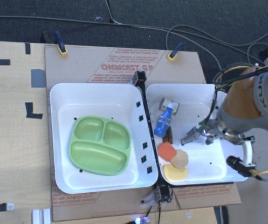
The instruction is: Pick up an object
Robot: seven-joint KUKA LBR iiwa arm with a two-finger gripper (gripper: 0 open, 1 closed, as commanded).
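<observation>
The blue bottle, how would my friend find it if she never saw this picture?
Look in the right bin, along its left wall. The blue bottle lies on its side there, above the orange block. It's the only blue thing; its neighbours are orange, tan and yellow.

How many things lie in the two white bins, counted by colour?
Green: 1, the divided plate in the left bin.
Blue: 1, the bottle in the right bin.
Orange: 1, the block.
Tan: 1, the round piece.
Yellow: 1, the flat piece.
Total: 5
</observation>
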